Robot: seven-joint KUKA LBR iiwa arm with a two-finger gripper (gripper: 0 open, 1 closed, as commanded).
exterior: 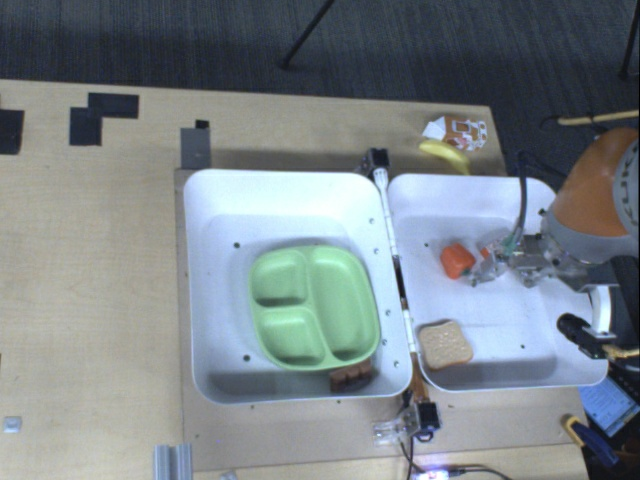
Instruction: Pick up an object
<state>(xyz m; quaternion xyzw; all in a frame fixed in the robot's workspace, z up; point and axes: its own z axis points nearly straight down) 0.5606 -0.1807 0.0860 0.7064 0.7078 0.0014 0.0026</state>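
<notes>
From above we count two white bins: the left bin (205, 268) holds one green divided plate (313, 306). The right bin (520, 363) holds one orange object (457, 260) and one bread slice (445, 344). The gripper (487, 266) sits just beside the orange object; jaw state unclear. The bench (90, 298) is pale wood, over dark carpet (200, 18).

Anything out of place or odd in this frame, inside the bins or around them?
A banana and a small printed item lie on the bench, outside the right bin. In the left bin, a brown object sits wedged by the green divided plate.
</notes>
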